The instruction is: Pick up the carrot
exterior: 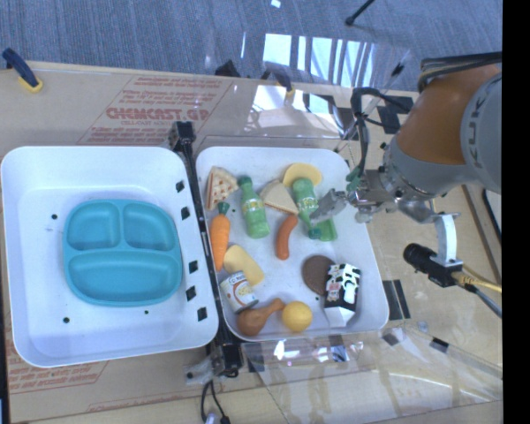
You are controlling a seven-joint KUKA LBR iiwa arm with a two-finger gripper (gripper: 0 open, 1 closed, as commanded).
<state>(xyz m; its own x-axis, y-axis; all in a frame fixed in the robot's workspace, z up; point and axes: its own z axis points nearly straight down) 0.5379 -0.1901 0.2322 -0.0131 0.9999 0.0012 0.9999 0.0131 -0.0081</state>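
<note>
Counting one carrot (220,238), two green bottles (253,207) (311,207).

Two bins sat side by side: the left bin (18,237) held a divided tray (121,253), the right bin (358,263) a clutter of food. The carrot (220,239) lay along its left wall, a bottle (253,208) just right of it, a sausage (286,236) further right. The gripper (334,203) hung over the bin's right side.

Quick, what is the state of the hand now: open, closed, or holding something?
Hand: cannot be told; it sits over the right bin, apart from the carrot.
</note>
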